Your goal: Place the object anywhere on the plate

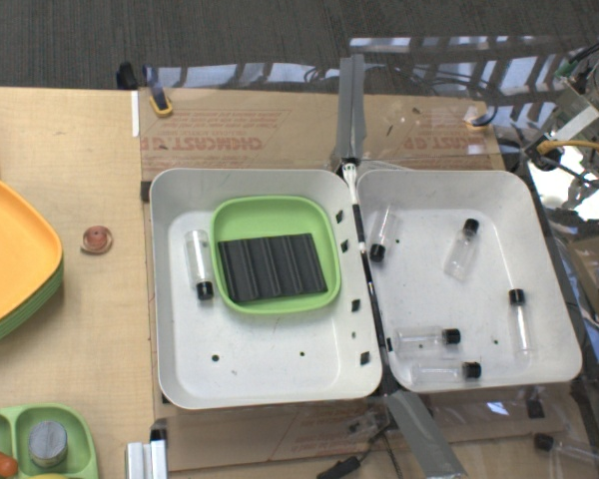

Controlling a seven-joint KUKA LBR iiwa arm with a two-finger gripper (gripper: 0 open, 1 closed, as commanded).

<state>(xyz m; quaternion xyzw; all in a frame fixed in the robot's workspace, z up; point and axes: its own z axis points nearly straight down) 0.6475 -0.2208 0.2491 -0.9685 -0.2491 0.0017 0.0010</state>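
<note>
In my left bin (180, 367) a green plate (275, 254) carries a dark ribbed block (272, 266), and one clear vial (198, 263) lies just beside the plate. Five more black-capped vials lie scattered across my right bin (539, 367).

Your surface (60, 148) is pale wood on the left, with brown cardboard (240, 133) bearing mirrored red print laid under the two white bins (170, 367). Beyond the far edge you have dark grey ribbed floor (230, 18). A metal frame (449, 63) runs along the back right, and you can see tangled cables (569, 158) with a bright glare at the right edge. On the wood to your left sit stacked orange plates (10, 257), a small reddish disc (97, 239), and a green divided tray (30, 442) at the near corner.
</note>
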